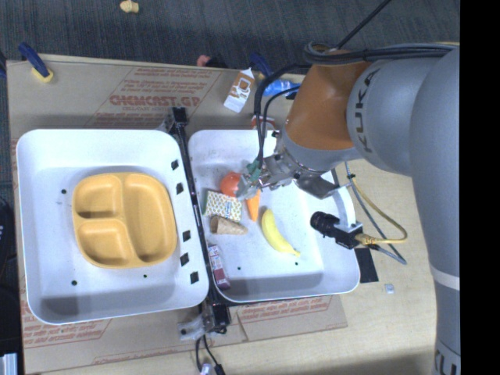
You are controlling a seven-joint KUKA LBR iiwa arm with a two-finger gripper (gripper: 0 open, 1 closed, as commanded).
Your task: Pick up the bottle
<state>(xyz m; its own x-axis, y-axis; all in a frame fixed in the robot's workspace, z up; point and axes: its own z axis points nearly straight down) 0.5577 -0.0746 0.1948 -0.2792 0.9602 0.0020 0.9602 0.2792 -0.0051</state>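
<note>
The bottle (pixel 216 265) lies against the near-left wall of the right bin (pixel 336 280); the gripper (pixel 255 180) hovers farther off, over the tomato (pixel 230 183) and carrot (pixel 251 207); whether it is spread or closed I cannot tell; it risks grabbing clutter instead, and the wall may block a grasp.

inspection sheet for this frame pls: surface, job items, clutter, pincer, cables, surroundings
Surface: two white bins side by side on cardboard; left bin, right bin.
Job's things: small dark bottle lying at the right bin's left wall, near its front corner.
Clutter: yellow divided tray in the left bin; banana, tomato, carrot, patterned packet, cone-shaped piece in the right bin.
Pincer: pincer over the tomato and carrot; finger state unclear.
Cables: black cable over the arm; yellow cable.
Surroundings: blue clamp; small carton.
</note>
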